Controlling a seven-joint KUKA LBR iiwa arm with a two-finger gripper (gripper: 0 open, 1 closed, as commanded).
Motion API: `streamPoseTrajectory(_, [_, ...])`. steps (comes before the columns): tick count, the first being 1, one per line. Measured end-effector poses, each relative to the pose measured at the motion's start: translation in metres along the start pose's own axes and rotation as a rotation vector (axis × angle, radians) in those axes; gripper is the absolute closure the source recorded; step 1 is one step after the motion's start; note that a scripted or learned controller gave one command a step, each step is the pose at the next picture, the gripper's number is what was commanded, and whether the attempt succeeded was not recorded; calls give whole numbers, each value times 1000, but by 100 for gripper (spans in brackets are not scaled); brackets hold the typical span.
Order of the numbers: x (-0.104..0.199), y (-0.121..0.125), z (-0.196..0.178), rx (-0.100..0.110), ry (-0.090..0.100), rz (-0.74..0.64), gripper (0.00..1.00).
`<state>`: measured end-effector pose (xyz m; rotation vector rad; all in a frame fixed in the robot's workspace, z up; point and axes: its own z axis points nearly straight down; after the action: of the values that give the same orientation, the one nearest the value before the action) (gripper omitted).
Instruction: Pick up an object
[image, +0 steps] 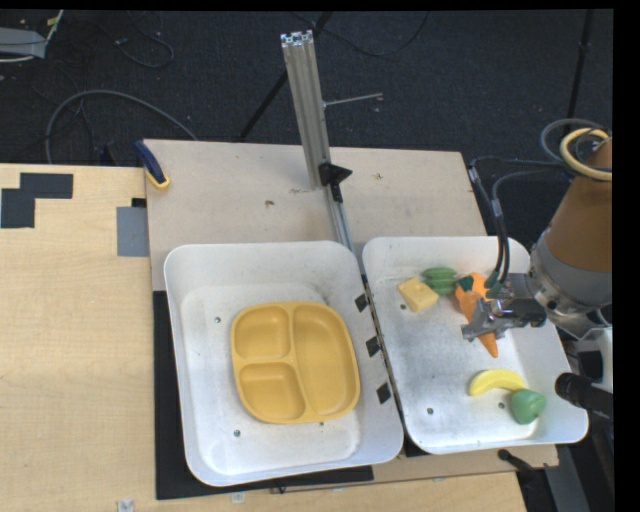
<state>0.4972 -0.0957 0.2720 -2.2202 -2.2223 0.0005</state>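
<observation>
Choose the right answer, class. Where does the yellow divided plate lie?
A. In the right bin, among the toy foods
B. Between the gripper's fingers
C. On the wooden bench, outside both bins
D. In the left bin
D: the yellow divided plate lies flat on the floor of the left bin, apart from the toy foods.

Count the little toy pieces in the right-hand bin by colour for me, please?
Green plastic toy pieces: 2
Yellow: 2, a pale wedge-shaped block and a curved banana-like piece
Orange carrot-like pieces: 1
Total: 5
</observation>
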Motion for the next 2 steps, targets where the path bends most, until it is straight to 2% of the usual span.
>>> streamPoseTrajectory(1, [53, 19, 0, 2, 0, -3, 100])
streamPoseTrajectory(2, [90, 42, 16, 2, 0, -2, 100])
